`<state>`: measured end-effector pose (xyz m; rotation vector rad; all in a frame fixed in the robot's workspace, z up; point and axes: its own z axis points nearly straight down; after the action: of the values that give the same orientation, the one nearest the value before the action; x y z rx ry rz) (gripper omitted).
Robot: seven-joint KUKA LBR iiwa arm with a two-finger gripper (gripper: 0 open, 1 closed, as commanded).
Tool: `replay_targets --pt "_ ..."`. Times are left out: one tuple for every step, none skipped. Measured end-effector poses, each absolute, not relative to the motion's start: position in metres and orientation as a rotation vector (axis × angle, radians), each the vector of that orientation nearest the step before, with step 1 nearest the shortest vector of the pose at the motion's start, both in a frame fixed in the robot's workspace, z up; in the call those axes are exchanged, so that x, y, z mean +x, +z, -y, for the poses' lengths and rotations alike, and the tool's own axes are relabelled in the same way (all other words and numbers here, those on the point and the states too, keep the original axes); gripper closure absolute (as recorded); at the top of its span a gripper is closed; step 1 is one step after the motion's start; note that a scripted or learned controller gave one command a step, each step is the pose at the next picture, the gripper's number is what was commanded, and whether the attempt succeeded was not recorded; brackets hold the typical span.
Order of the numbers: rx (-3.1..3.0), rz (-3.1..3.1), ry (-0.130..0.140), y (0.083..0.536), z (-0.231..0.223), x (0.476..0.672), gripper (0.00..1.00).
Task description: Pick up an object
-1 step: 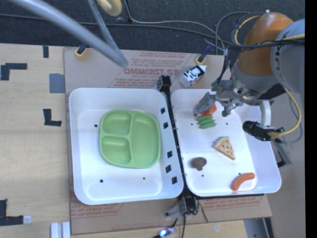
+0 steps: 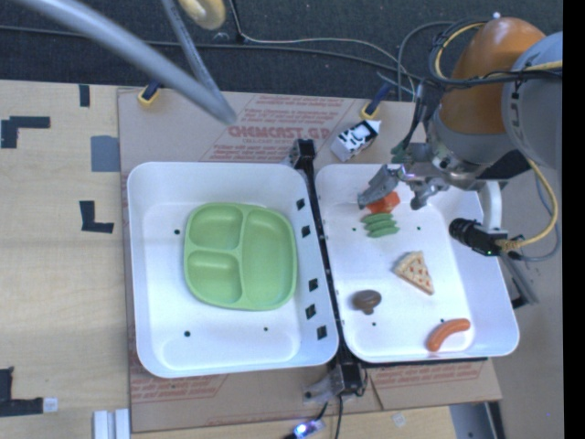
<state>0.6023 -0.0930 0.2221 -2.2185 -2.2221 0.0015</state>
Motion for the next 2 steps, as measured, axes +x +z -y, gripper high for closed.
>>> replay_targets --pt "-2.217 2.219 0.009 0.158 0.097 0.599 0.00" --pt "-2.217 2.220 0.008 0.114 0.094 0.598 0.00"
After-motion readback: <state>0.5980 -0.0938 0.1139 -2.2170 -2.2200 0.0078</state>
